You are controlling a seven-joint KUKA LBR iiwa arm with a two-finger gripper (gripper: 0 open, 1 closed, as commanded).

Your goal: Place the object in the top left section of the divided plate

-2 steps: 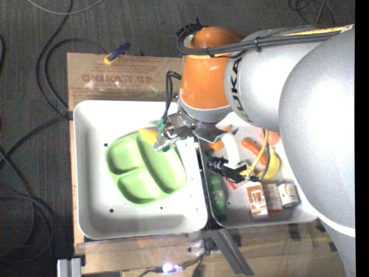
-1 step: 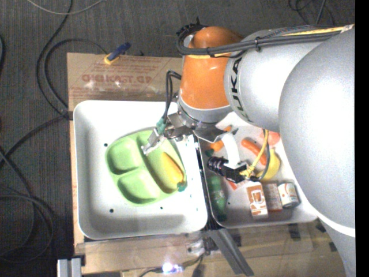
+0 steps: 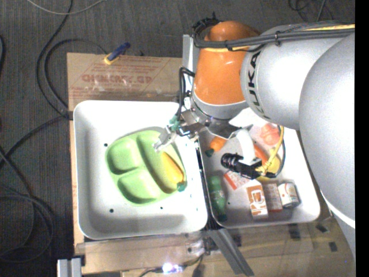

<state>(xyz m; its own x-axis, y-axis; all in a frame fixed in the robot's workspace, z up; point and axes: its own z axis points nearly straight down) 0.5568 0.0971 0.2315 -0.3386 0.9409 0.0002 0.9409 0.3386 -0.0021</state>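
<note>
A green divided plate [image 3: 128, 161] lies in the left white bin [image 3: 92, 212]. A yellow banana-like object [image 3: 172, 166] with a green tip rests along the plate's long right section, near its right rim. My gripper [image 3: 165, 137] hangs just above the top end of that section, right over the upper end of the yellow object. From this angle I cannot make out whether anything is held. The plate's top left section [image 3: 120, 153] holds nothing.
The right bin [image 3: 308, 209] holds a green bottle [image 3: 217, 196], an orange-and-white carton [image 3: 258, 201], a small can [image 3: 289, 195], a red-and-white packet [image 3: 233, 180] and orange items [image 3: 268, 135]. A cardboard sheet [image 3: 124, 79] lies behind the left bin.
</note>
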